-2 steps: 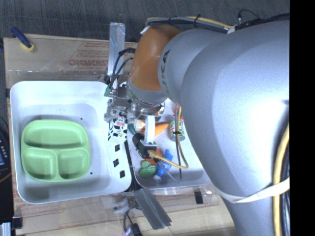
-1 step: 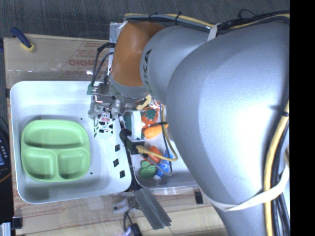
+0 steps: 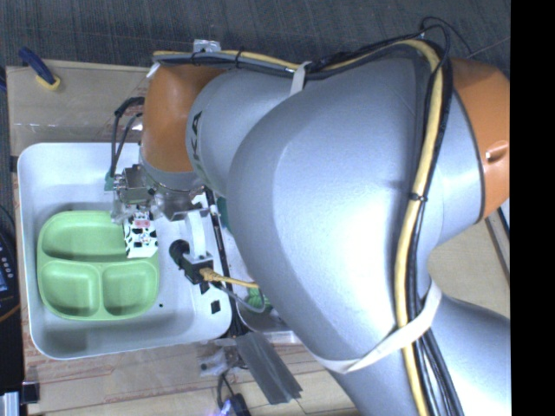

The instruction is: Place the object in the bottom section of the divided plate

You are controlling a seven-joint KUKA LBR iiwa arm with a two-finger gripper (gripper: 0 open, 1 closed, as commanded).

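Sitting in white bin (image 3: pixel 52 341), green divided plate (image 3: pixel 97 267), tool (image 3: pixel 137 224) at its rim, grip unclear.

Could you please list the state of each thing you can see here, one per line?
Light green divided plastic plate: lying flat in the left white bin, its visible compartments bare.
Small white object with black and red marks: at the plate's right rim, just below the gripper.
Gripper: low over the plate's right edge.
Left shallow white bin: holds the plate.
Grey arm: reaching over the bins.
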